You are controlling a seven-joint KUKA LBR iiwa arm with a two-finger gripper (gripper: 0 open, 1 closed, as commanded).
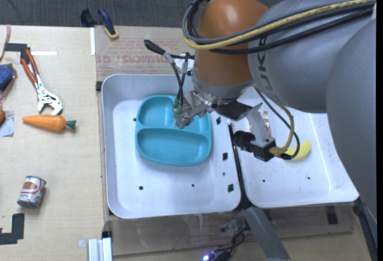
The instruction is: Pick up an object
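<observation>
A blue two-compartment plate lies in the left white bin. My gripper hangs down from the orange-banded wrist over the plate's upper right part, right at the divider between its two compartments. It looks to be touching or just above the plate's surface. A small yellow object lies in the right white bin, partly behind cables and a black fitting on the arm.
The big grey arm covers most of the right bin. On the wooden bench to the left lie an orange carrot, red-handled pliers and a small can. A blue clamp sits at the back edge.
</observation>
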